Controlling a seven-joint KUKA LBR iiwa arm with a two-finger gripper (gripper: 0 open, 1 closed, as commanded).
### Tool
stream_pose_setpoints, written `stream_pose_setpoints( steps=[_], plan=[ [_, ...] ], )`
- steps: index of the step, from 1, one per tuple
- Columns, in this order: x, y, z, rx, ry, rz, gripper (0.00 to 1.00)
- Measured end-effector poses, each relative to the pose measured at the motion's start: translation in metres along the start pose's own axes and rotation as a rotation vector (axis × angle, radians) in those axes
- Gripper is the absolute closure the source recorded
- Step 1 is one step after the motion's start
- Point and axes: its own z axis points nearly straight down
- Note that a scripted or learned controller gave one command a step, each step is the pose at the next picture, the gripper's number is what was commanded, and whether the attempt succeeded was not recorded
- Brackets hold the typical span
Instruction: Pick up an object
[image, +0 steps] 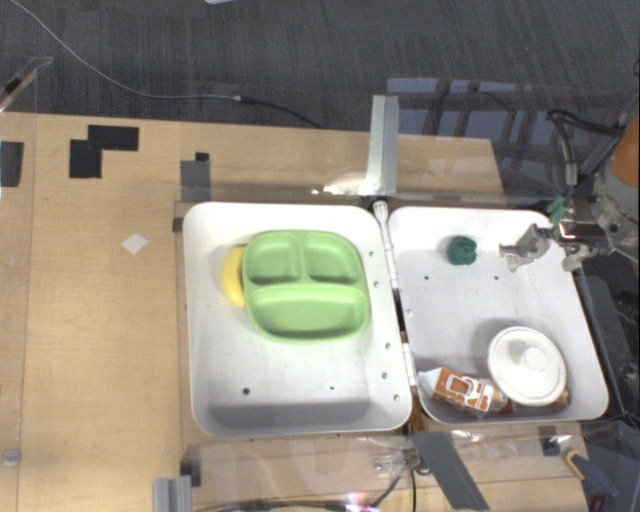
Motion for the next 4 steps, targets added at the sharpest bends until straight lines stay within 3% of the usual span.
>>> stream_pose_setpoints(
  steps=[1, 2, 3, 4],
  plan=[
    [0.013, 0.053, 0.088, -0.001, 0.000, -0.304, 0.00],
    [0.025, 0.108, 0.140, -0.002, 0.000, -0.381, 0.00],
    [0.039, 0.057, 0.185, -0.005, -0.001, -0.388, 0.00],
    [0.044, 0.059, 0.116, -0.004, -0.001, -0.495, 0.00]
  ],
)
